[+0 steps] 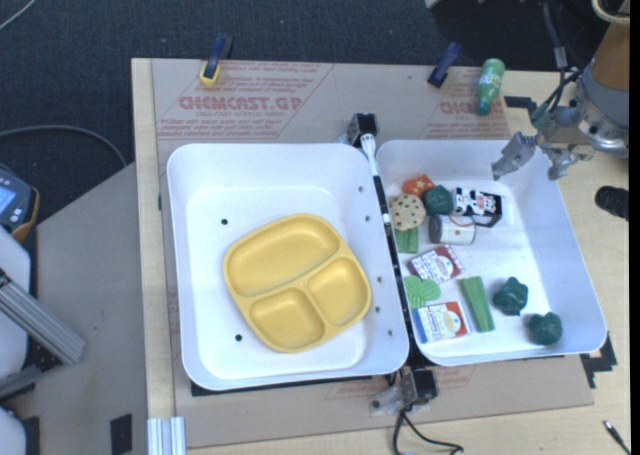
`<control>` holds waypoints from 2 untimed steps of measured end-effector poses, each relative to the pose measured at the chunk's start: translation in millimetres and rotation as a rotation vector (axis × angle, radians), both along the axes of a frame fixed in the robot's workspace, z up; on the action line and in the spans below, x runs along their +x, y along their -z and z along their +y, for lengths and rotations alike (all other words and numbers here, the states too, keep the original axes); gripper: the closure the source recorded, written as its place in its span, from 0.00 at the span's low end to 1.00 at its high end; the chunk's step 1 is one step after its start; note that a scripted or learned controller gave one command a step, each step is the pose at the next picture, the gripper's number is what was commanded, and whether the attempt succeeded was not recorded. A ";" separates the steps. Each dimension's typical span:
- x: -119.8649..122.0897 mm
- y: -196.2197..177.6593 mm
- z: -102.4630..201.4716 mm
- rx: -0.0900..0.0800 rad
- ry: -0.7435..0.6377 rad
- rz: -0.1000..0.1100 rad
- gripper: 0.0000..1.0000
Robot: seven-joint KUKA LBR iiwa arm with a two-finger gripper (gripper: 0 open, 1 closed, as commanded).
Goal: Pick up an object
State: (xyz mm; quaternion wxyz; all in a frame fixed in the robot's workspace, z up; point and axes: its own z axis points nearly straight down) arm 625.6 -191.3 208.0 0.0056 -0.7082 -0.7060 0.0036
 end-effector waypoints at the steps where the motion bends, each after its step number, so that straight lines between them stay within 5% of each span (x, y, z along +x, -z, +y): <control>1: 3.1 -8.1 0.2 -0.003 -0.003 -0.014 0.00; 2: 10.6 49.1 -3.9 -0.001 -0.004 -0.006 0.00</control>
